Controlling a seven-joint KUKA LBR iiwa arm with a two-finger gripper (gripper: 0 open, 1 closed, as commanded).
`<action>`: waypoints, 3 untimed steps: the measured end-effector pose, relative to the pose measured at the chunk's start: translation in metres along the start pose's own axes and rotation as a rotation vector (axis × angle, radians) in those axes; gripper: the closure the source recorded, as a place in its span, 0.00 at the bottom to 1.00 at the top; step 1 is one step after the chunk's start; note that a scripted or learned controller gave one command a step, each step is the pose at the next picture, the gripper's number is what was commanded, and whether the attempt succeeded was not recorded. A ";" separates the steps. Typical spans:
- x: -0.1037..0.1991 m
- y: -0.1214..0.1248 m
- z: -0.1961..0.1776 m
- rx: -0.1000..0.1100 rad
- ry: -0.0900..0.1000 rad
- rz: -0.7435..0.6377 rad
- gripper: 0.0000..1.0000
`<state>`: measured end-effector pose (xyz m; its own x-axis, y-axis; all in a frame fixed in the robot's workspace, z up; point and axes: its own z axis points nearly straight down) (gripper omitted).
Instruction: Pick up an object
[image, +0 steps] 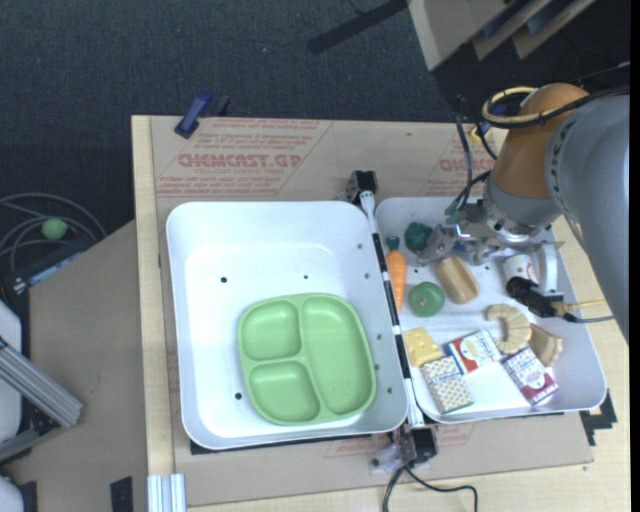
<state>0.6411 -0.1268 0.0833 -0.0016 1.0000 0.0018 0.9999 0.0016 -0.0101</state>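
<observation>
Left bin (200, 300): holds a divided tray (305, 357), toward its front.
Right bin (585, 385): beside the left bin, touching along the shared rim.
Carrot (397, 277): right bin, against its left wall.
Apple (427, 297): just right of the carrot.
Bread roll (457, 281): right of the apple.
Cartons (447, 385) (528, 374): right bin, front.
Arm (560, 150): above the right bin's rear.

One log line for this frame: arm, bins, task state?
arm: hand over right white bin | nearby: tan bread roll, green apple | left bin: green divided plate | pick: none seen
</observation>
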 end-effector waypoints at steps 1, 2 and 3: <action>0.000 0.001 -0.011 -0.006 -0.002 0.000 1.00; 0.000 0.001 -0.011 -0.005 -0.002 0.000 0.00; -0.002 -0.057 0.000 -0.008 -0.001 0.002 0.00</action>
<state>0.5842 -0.1288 0.0842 0.0009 1.0000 0.0004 1.0000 -0.0009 -0.0019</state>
